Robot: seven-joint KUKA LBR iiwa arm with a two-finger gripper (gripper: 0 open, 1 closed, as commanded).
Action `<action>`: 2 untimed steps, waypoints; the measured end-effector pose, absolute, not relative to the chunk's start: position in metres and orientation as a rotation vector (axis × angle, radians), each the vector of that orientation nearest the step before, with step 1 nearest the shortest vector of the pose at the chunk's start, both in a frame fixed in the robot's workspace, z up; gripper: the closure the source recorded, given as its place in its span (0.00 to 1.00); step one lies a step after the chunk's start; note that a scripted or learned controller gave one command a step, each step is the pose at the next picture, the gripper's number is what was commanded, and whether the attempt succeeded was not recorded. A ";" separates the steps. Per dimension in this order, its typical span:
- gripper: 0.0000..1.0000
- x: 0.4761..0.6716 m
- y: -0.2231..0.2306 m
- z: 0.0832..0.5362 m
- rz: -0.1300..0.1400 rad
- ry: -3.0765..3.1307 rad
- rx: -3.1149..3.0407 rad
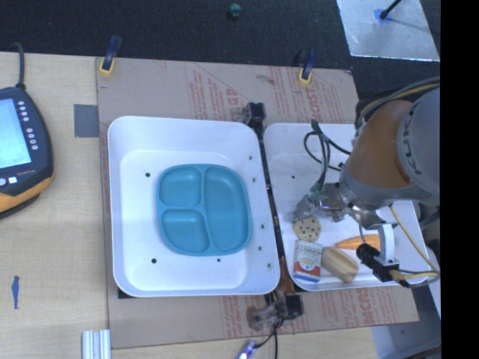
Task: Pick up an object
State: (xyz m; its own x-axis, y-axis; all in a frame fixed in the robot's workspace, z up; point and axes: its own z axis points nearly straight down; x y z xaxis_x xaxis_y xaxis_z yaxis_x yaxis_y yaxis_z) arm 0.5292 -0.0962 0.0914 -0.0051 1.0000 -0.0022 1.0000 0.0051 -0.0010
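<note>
1. From where I stand, two shallow white plastic bins sit side by side on a sheet of brown cardboard (224, 88) clamped to the pale wooden bench (52, 275).
2. The left bin (127, 200) holds a light blue plastic plate with three compartments (203, 209), lying flat near the middle.
3. The right bin (288, 155) has the grey arm with its orange band (389, 152) reaching in from the right, bent low over the bin's middle.
4. The two-finger gripper (309, 205) points left and down, its tip just above a round tan cracker-like disc with dark holes (306, 228) that lies on the bin floor.
5. I cannot tell how wide the claw stands; the metal parts blur together, and I see nothing clearly caught in it.
6. Just below the disc stands a small white carton with red and blue print (307, 264), near the bin's front edge.
7. Touching the carton's right side lies a tan wooden block, rounded like a short cylinder (340, 264).
8. Beside that, an orange carrot-shaped piece (358, 241) lies partly under the arm's cabling.
9. Black cables (320, 148) loop from the wrist over the bin's back half.
10. On the bench's far left rests a control pendant with an orange rim and a lit screen (19, 148), well apart from both bins.
</note>
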 end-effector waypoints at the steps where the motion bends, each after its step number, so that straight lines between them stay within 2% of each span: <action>1: 1.00 0.530 -0.097 0.103 -0.003 2.227 2.209; 2: 0.00 0.530 -0.097 0.103 -0.003 2.226 2.209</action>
